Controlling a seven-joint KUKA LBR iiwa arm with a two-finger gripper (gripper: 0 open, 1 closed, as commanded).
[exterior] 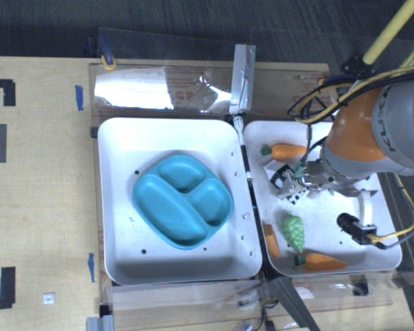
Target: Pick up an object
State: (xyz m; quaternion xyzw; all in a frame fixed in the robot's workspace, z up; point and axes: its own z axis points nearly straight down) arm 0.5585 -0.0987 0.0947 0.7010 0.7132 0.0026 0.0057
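My gripper (pixel 288 184) hangs over the middle of the right bin (pixel 386 254), reaching in from the right under the grey arm with its orange band. A carrot (pixel 288 151) lies just above it near the bin's far side. A bumpy green vegetable (pixel 294 230) rests below the gripper. A second carrot (pixel 322 260) lies along the near wall, and a small orange piece (pixel 270 241) sits at the left wall. Nothing shows between the fingers.
The left bin (pixel 117 150) holds a blue divided plate (pixel 183 200). A black and white fitting (pixel 359 225) sits at the right bin's right side. Yellow and black cables loop above the arm. Wooden bench lies to the left.
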